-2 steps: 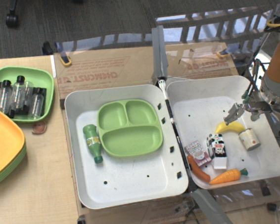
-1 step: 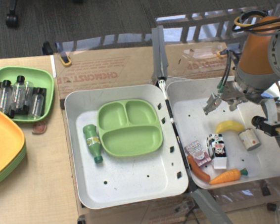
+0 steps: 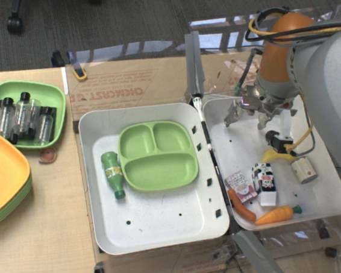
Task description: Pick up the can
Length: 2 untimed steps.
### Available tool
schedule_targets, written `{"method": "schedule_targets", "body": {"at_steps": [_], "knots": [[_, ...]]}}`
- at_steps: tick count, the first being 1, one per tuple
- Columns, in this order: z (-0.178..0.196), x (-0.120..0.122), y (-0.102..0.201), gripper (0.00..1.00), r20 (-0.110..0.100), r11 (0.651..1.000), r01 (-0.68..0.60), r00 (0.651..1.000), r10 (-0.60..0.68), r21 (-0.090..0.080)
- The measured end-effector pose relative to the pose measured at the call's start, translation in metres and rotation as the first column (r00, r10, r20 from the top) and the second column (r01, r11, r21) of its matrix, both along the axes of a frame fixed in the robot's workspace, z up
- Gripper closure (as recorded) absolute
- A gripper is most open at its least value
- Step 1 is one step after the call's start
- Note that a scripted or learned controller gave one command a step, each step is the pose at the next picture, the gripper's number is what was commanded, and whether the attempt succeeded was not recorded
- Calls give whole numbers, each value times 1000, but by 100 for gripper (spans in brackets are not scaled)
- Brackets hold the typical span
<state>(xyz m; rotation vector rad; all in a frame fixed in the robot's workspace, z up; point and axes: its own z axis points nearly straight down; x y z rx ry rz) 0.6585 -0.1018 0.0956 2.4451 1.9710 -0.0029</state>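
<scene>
While the gripper [image 3: 259, 112] hung over the right bin's [image 3: 232, 150] far end, its finger state impossible to tell, the can [image 3: 303, 170] lay on its side nearer, at the right wall. Approaching across its roll would suit. Carpet lay beyond the wooden bench [image 3: 43, 249].

Reaching in from the right, grey arm [image 3: 325, 80] bent downward, orange band [image 3: 286, 36] above the wrist, gripper [image 3: 254, 113] lowered with fingers spread apart
</scene>
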Motion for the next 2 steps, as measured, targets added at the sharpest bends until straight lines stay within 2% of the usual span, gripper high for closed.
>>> {"method": "schedule_targets", "body": {"at_steps": [1,2], "knots": [[-5,-64,-6,0,-2,1000,-13,1000,13,1],[-5,-25,-53,0,-1,979,205,979,-205,0]]}}
